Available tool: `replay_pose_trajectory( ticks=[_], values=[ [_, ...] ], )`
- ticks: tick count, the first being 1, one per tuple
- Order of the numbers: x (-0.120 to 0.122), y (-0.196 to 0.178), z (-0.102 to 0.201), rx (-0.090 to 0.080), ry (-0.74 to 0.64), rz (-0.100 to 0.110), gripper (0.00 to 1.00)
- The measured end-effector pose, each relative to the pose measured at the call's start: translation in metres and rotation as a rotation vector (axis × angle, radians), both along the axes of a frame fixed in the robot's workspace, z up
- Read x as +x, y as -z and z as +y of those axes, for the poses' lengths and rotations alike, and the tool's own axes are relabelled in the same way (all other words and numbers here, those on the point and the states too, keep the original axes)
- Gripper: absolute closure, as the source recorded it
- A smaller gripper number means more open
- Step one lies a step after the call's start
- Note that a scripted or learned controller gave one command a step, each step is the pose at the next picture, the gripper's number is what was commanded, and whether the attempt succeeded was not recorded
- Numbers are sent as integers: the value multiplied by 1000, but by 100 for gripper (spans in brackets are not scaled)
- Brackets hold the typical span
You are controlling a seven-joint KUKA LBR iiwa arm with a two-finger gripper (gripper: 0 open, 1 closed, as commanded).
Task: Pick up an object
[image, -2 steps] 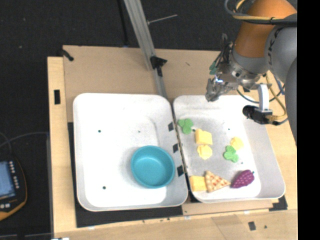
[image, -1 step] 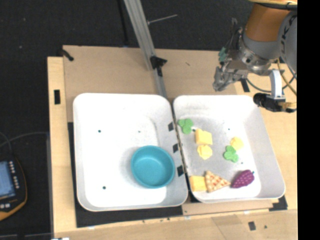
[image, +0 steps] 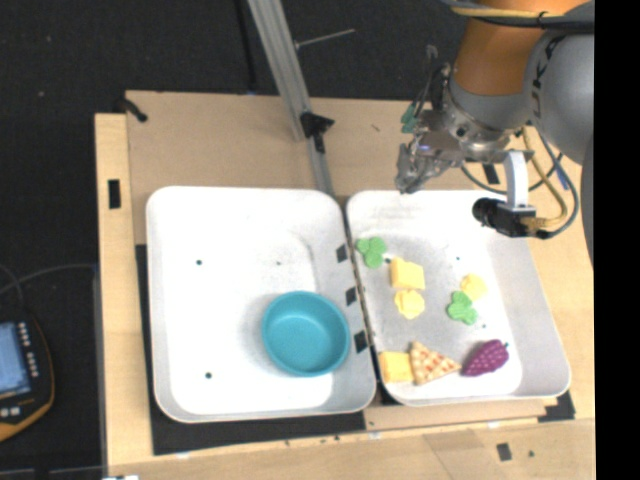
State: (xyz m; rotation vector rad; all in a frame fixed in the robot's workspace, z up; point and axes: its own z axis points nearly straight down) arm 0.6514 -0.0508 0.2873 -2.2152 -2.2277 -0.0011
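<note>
1. Here, hangs over the 11 o'clock corner of the right bin (image: 505,258): the gripper (image: 410,174), below the grey wrist and orange band of the arm (image: 505,28). Carries nothing that can be seen; whether open or closed cannot be told from this slant.
2. Lies at 10 o'clock in that bin, nearest the gripper but apart from it: a green toy vegetable (image: 371,251).
3. Sits just at 4 o'clock of the green piece: a yellow block (image: 406,273), with a second yellow piece (image: 409,303) touching or nearly touching it at 6 o'clock.
4. Rests towards 3 o'clock of the bin's middle: a small yellow toy (image: 472,286), with another green toy (image: 462,310) just beside it at 7 o'clock.
5. Lines the 6 o'clock wall, from 9 to 3 o'clock: a yellow cheese wedge (image: 395,366), a toy pizza slice (image: 432,364) touching it, and a purple grape bunch (image: 485,357) just beside the slice.
6. Holds, at 4 o'clock in the left bin (image: 220,268): a teal bowl (image: 303,333), upright, mouth up, well apart from the gripper.
7. Slants up from the bench (image: 200,138) at 12 o'clock between the bins: a grey metal post (image: 280,58).
</note>
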Motion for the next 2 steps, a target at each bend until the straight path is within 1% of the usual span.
replay_pose_trajectory(
  ticks=[1, 2],
  values=[
    [-21, 17, 53, 0, -1, 1, 100],
    [-43, 23, 106, 1, -1, 1, 100]
  ],
)
